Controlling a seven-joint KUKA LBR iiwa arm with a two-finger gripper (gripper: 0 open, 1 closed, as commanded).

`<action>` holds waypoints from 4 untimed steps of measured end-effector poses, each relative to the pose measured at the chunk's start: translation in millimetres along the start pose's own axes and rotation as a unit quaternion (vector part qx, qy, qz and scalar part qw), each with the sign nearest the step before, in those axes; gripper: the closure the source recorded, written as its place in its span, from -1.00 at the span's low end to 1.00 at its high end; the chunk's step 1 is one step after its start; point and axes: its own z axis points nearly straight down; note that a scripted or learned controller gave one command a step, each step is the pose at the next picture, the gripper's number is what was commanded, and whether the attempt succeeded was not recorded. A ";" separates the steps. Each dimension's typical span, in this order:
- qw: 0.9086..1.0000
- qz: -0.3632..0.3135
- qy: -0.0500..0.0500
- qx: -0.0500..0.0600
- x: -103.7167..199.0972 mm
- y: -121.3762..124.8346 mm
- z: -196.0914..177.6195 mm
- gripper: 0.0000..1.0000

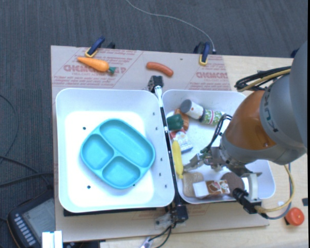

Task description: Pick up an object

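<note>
The gripper [199, 160] hangs low in the right bin [266, 187], near its front edge; whether it is spread or pinched, I cannot tell. Just beside it a yellow banana [176, 158] lies along the bin's left wall. It looks light, smooth and somewhat slippery, best taken across its narrow middle.

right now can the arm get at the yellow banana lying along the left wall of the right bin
Probably yes. The banana lies uncovered against the right bin's left wall, and the gripper is low in that bin just to its right. The wall beside it leaves little room for a finger, so a clean grasp may be awkward.
</note>
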 end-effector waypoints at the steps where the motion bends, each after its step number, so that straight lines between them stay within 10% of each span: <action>1: 1.000 0.000 0.000 0.000 0.1 -0.1 0.1 -1.00; 4: 1.000 0.000 0.000 0.000 -0.2 -0.1 0.2 -1.00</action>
